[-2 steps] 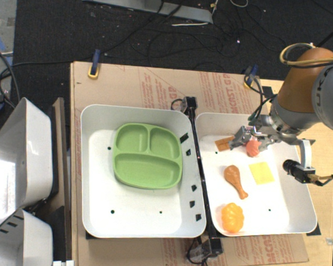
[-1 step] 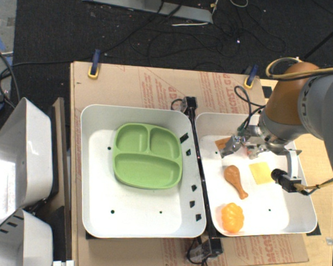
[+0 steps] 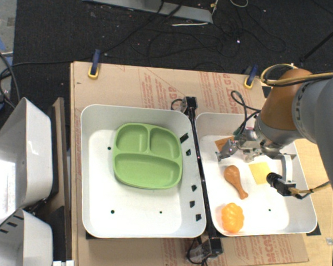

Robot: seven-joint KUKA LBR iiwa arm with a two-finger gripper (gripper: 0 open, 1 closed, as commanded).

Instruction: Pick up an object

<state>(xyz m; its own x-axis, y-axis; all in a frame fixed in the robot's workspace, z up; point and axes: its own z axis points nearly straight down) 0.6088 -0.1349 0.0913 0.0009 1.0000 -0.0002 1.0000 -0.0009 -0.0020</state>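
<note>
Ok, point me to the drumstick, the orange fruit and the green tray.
drumstick (image 3: pixel 236 181), camera view, middle of the meat and shaft.
orange fruit (image 3: pixel 233 217), camera view, centre of its body.
green tray (image 3: pixel 147 170), camera view, floor of its large compartment.

A green divided plate (image 3: pixel 148 156) lies in the left bin (image 3: pixel 95 209). In the right bin (image 3: pixel 295 220), the gripper (image 3: pixel 238 152) hangs above a drumstick (image 3: pixel 236 180), cheese slice (image 3: pixel 259 173) and orange fruit (image 3: pixel 233 217).
</note>
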